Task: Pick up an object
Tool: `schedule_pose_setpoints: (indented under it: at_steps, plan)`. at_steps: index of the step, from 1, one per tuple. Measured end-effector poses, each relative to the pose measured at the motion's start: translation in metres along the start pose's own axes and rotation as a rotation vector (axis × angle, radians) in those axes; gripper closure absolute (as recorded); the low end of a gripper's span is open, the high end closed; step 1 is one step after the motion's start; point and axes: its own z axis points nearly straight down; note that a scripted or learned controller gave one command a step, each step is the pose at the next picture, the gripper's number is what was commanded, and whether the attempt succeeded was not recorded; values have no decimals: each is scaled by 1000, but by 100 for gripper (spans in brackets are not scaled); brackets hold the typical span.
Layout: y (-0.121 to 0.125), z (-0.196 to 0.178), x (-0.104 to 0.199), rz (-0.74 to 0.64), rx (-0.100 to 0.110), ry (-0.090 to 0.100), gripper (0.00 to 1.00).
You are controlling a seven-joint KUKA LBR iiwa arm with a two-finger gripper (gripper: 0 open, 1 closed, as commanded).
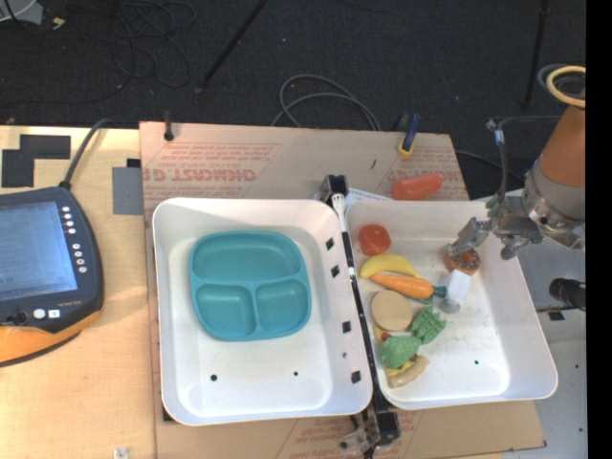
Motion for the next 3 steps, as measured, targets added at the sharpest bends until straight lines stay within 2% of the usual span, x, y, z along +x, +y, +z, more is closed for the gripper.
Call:
schedule_pose_setpoints:
  at_steps: [1,2,3]
  plan:
    - [-48,129,36,1,7,3,0]
    - [23,122,12,-2,-4,-2,0]
    - [-42,123,19,0,7,3,0]
